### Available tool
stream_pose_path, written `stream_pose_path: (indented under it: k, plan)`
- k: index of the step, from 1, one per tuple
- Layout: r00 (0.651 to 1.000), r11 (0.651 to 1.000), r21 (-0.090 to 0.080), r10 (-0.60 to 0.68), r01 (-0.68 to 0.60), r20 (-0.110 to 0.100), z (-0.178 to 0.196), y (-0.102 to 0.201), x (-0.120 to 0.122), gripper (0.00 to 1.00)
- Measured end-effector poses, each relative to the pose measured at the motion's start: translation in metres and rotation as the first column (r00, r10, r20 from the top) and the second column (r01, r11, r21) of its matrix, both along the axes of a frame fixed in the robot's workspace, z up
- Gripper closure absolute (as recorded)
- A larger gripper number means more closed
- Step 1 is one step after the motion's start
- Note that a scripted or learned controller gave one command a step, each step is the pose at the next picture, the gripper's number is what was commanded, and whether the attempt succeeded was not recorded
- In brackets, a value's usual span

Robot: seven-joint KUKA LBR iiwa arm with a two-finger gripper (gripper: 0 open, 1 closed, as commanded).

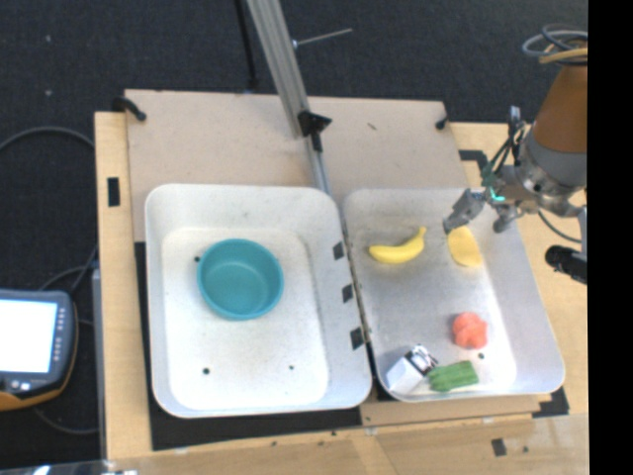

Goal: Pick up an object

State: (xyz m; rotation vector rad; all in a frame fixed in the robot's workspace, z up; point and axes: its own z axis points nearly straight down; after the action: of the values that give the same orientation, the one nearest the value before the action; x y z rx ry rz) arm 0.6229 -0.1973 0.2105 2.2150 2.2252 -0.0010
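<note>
The grey arm with the orange band comes in from the right, and part of it is cut off at the picture's edge. Its gripper hangs over the top right part of the right white bin. Its two fingers are spread apart with nothing between them. One fingertip sits just above the yellow lemon-shaped toy (touching or not is hard to tell).

A yellow toy banana lies near the lemon, to its left. Lower down lies a small red-orange lumpy toy. In the bottom corner of this bin, a green flat thing lies touching a small white and silver thing, which is too small to make out.

The left white bin holds a round teal bowl. Both bins sit on the wooden tabletop.
</note>
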Motion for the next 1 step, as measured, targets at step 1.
stream_pose_path:
  k: [1]
  plan:
    - [1.000, 1.000, 0.000, -0.004, 0.004, -0.006, -0.0625, 0.0000, -0.0049, 0.00]
